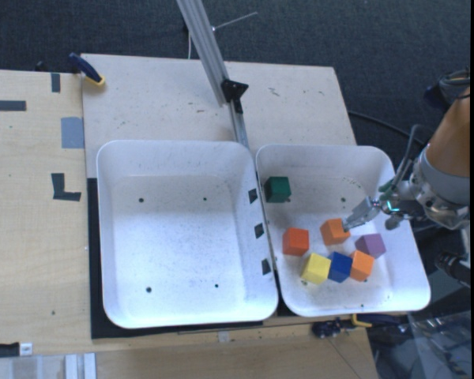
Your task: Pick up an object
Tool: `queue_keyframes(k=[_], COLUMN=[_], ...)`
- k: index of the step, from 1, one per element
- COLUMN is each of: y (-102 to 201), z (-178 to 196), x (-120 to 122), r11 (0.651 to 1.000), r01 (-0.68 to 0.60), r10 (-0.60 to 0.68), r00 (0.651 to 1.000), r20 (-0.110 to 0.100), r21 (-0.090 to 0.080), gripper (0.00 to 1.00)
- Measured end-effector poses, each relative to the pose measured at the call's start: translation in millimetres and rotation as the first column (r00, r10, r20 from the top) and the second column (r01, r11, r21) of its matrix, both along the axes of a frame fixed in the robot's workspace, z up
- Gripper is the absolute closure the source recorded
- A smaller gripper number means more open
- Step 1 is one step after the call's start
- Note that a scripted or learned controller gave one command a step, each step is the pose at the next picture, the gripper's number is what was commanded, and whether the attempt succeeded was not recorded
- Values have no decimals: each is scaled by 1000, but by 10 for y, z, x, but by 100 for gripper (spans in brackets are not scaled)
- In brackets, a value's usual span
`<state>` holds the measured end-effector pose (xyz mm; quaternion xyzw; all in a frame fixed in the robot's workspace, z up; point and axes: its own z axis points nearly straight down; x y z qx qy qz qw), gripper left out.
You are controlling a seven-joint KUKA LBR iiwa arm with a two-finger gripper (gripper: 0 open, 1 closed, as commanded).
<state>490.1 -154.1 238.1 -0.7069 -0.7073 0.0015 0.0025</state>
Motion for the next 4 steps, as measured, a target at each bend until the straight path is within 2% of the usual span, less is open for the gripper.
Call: queue_keyframes(k=[1, 2, 3, 4], y=[-1, 4, -22, -29], z=[19, -625, -1180, -1243], x=[7, -26, -14, 16], r11=[1000, 1000, 1000, 1000], r01=[-1, 0, 4, 0], r10=[1, 0, -4, 1], r00=[1000, 1000, 1000, 1000], r20=[4, -3, 19, 23], r21=[-1, 0, -5, -8], gripper=[0, 0, 0, 0])
